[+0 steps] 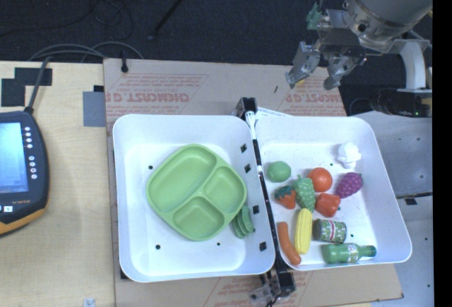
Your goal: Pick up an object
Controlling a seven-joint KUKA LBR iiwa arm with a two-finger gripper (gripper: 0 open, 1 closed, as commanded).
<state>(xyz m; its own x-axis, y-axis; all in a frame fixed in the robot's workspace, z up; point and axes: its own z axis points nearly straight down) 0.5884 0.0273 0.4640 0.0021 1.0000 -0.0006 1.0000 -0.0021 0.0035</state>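
My gripper [313,78] hangs open high above the far edge of the right bin [311,125], with nothing between its fingers. Below it the right bin holds toy food: a green lime [279,171], a red tomato [320,179], purple grapes [349,184], a white piece [347,153], green grapes [305,193], a red pepper [328,205], a strawberry [285,195], a yellow corn cob [303,230], an orange carrot [287,243], a small can [329,231] and a green bottle [347,253].
The left bin [134,157] holds a green divided plate [197,191] and green slices [244,221] beside it. A handheld pendant [19,168] lies at the far left on the bench. Cables run across the dark floor behind.
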